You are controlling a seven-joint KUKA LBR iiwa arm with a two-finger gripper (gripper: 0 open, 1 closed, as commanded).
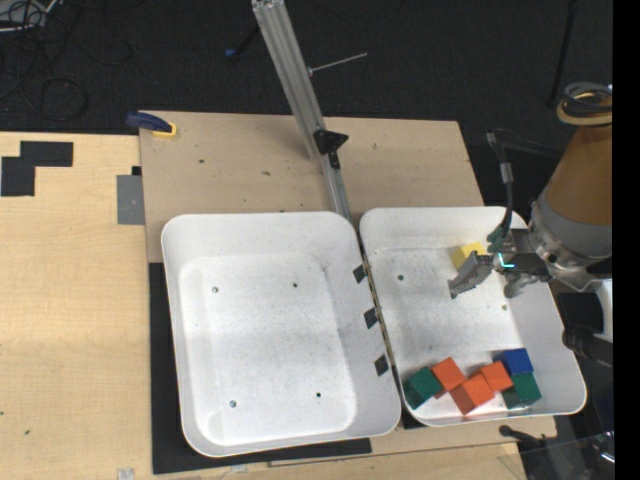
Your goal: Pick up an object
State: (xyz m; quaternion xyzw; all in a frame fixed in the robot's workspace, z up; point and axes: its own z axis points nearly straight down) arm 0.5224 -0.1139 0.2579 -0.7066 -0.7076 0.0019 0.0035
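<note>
While the hand [492,276] hangs spread wide beside a yellow block [463,256], coloured blocks [478,380] crowd the right bin [420,238].

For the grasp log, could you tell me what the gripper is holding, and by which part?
Nothing is visibly held: the gripper hangs over the right bin beside the yellow block, with no object between its fingers.

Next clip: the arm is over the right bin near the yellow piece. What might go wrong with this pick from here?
1. The hand sits beside the yellow block, not around it; closing here may knock it away or miss.
2. The yellow block lies close to the right bin's far wall, leaving little room for a finger behind it.
3. The other blocks are packed together at the near edge, so a retry there could catch two or jam.
</note>
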